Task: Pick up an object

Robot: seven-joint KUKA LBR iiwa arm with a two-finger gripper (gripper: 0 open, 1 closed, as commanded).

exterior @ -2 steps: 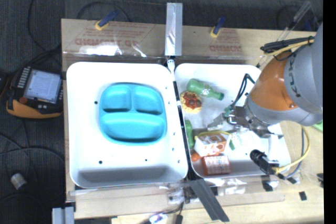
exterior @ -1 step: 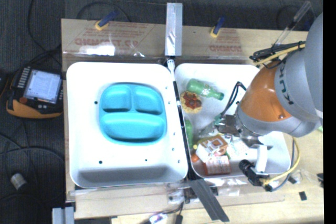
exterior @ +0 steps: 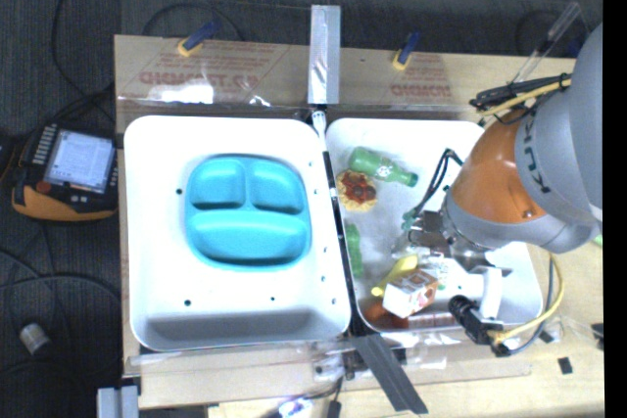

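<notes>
A single blue divided tray (exterior: 247, 222) is lying in the left bin (exterior: 157, 308); the right bin (exterior: 519, 294) is holding one green bottle (exterior: 382, 168), its long axis running left to right, one pizza toy (exterior: 357, 190) and one small carton (exterior: 409, 293). The gripper (exterior: 431, 240) is hovering just above and to the right of the carton, and whether its jaws are wide or narrow I cannot tell.

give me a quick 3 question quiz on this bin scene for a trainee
1. True or false: the blue divided tray lies in the left bin.
2. Which bin is the arm reaching into?
3. Multiple choice: the green bottle lies a) on the blue tray, b) in the right bin near its far wall, c) on the floor.

Key: 1 true; 2 the right bin; 3 b.
</notes>
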